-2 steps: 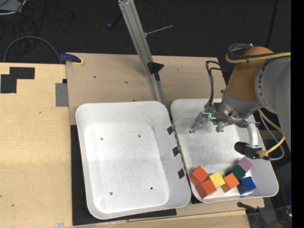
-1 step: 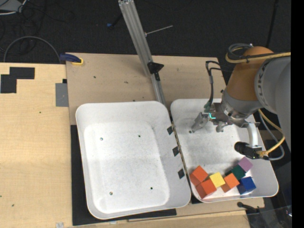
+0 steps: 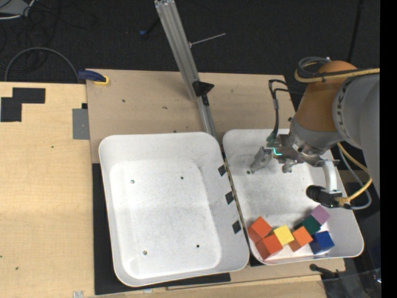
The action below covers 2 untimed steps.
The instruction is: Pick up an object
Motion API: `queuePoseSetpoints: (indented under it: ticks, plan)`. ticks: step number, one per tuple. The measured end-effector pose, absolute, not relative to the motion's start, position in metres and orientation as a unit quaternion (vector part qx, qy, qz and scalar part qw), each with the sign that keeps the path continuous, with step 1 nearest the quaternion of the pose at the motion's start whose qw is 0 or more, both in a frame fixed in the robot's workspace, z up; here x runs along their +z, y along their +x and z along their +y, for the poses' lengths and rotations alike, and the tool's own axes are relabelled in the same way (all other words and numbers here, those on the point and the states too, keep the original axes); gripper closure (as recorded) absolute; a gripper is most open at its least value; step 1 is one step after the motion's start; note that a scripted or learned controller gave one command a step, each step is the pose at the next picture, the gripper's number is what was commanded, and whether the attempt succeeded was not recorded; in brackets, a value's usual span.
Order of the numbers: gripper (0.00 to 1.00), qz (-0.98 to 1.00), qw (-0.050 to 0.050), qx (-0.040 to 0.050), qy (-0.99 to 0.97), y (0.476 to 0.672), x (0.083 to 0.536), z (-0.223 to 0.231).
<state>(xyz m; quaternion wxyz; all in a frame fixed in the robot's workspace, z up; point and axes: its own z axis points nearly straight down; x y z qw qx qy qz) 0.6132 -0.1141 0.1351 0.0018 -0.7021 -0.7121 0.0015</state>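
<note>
The grey two-finger gripper hangs spread and empty over the bare far end of the right shallow white bin, well apart from the coloured cubes clustered near, so a straight descent likely grabs nothing.

Two shallow white bins, the left bin and the right bin, sit side by side on one wooden bench. Seven coloured blocks cluster together: three orange, one yellow, one green, one blue and one purple.
</note>
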Motion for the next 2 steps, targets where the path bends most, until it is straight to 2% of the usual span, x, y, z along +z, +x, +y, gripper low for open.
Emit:
queuePoseSetpoints:
  ticks: [1, 2]
  plan:
    - [0.00, -0.706, 0.002, 0.0021, -0.708, 0.6113, 0.0944, -0.1379]
    - [0.00, -0.707, 0.001, 0.0012, -0.707, 0.6119, 0.0966, -0.1373]
